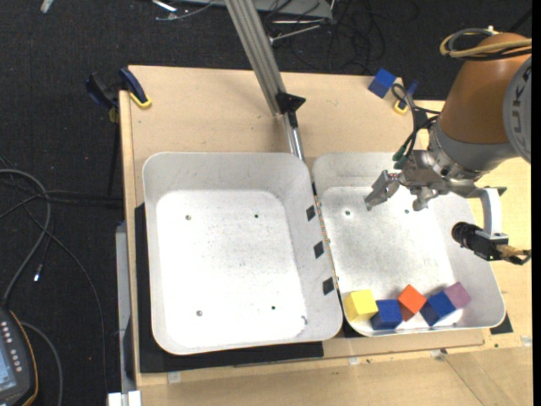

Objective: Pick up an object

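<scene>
Arm [486, 91] reaches in from the right, gripper [399, 191] hanging over the upper part of the right bin [363, 172]. Fingers spread apart, nothing between them. Blocks are bunched along the bin's near edge, well apart from the gripper – yellow block [361, 303], blue block [388, 313], orange block [412, 300], dark blue block [438, 307], purple block [457, 294], left to right, most touching their neighbours. Left bin [165, 176] sits just beside the right one. Another small blue block [382, 81] lies on the bench [211, 100] at the far edge.
</scene>
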